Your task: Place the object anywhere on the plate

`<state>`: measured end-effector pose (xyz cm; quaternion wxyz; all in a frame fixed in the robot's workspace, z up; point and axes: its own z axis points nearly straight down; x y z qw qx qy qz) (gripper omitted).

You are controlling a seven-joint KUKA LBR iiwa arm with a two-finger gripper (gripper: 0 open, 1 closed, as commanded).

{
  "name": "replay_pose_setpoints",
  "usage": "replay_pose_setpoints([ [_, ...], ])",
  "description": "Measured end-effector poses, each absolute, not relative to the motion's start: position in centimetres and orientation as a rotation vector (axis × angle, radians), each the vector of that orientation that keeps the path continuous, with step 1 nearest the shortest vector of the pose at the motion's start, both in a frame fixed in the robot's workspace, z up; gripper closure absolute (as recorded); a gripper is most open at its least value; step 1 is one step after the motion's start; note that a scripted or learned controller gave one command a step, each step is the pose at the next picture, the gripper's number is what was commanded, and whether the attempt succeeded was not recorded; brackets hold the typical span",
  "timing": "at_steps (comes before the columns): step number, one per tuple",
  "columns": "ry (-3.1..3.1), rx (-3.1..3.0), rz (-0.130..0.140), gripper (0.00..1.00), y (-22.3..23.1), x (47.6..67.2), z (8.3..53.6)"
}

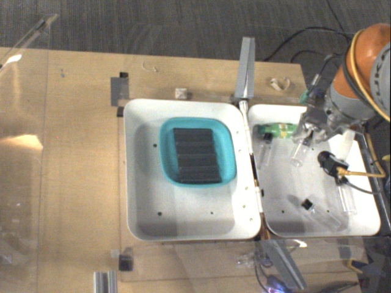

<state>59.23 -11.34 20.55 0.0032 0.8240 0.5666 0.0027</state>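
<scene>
A teal plate with a dark ribbed mat on it sits in the left bin. A green object lies at the far left of the right bin, close to the divider. My gripper hangs over the far part of the right bin, just right of the green object. I cannot see anything held in it.
A small black cube lies near the front of the right bin. Clear plastic pieces lie on that bin's floor, one of them under the gripper. A grey post stands behind the divider between the bins.
</scene>
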Motion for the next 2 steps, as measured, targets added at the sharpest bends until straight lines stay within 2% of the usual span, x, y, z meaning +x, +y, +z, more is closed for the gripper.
replay_pose_setpoints([
  [1,1.776,2.583,0.009,0.0,-11.3,59.2,20.6],
  [2,1.641,2.673,0.006,0.0,-16.5,58.6,28.0],
])
